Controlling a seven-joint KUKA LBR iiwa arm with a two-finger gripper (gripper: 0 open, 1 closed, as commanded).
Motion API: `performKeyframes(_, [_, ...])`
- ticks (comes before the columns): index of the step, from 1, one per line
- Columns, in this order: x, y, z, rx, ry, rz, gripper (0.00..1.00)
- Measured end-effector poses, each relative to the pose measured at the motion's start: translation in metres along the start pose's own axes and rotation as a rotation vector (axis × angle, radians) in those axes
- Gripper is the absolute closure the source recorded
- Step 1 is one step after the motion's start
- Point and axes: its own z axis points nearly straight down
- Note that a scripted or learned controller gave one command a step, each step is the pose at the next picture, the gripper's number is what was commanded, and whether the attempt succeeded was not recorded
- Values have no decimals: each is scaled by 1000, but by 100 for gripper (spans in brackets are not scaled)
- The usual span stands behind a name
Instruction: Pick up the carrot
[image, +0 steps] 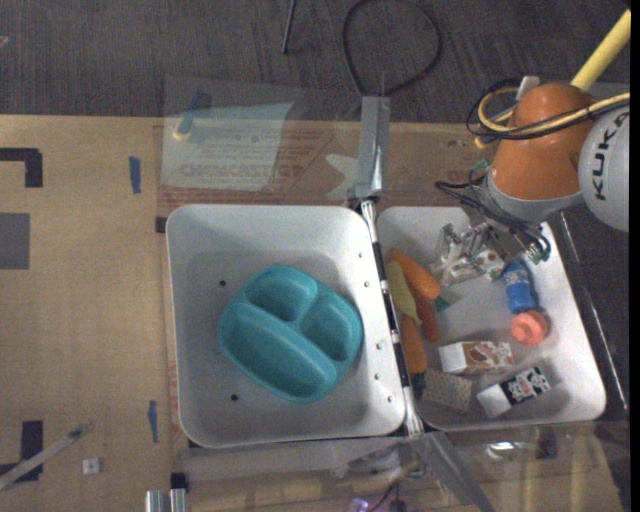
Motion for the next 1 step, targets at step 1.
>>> performKeyframes(1, [7,85,-85,0,15,447,100])
